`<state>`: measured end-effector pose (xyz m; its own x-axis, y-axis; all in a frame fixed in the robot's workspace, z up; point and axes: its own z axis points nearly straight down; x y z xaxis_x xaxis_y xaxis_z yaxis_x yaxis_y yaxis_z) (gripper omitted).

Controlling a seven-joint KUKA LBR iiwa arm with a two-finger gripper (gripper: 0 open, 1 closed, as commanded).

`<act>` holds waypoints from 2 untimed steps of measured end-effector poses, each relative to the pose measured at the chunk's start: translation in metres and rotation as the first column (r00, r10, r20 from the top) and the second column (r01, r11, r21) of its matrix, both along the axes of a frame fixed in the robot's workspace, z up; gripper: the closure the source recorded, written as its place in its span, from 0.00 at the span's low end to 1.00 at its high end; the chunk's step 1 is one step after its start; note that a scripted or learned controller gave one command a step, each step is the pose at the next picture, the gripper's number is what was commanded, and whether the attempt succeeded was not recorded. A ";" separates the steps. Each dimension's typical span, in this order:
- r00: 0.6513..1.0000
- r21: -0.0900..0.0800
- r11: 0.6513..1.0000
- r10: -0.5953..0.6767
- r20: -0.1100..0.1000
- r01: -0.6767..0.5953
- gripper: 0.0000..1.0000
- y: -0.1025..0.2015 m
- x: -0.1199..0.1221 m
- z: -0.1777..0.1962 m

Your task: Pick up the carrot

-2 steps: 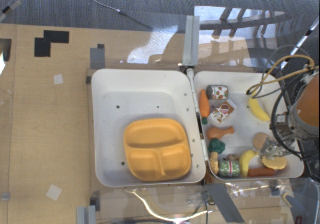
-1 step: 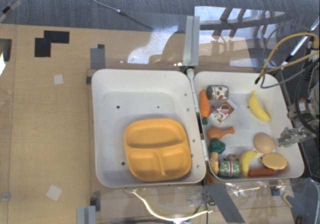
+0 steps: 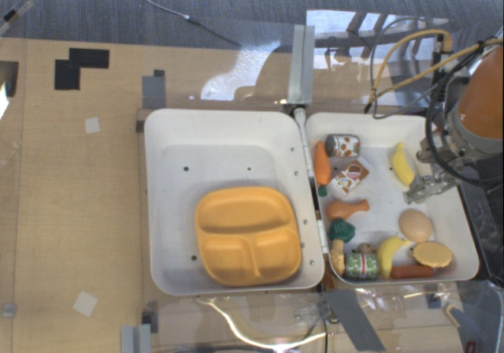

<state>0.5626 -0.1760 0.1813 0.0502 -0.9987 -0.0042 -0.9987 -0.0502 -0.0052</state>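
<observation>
The carrot (image 3: 321, 163) lies untouched along the left wall of the right bin (image 3: 469, 243), well apart from the tool (image 3: 425, 188) at that bin's right side, grasping nothing, its grip state beyond telling, so the whole pickup remains.

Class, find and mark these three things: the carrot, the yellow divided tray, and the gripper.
carrot (image 3: 321, 164), camera view, middle of its orange body.
yellow divided tray (image 3: 247, 234), camera view, central ridge between compartments.
gripper (image 3: 425, 188), camera view, at its fingertips.
</observation>
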 end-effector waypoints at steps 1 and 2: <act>0.992 -0.006 0.992 0.123 0.005 -0.123 1.00 0.006 -0.029 -0.092; 0.932 -0.005 0.932 0.362 0.001 -0.362 1.00 0.034 -0.066 -0.041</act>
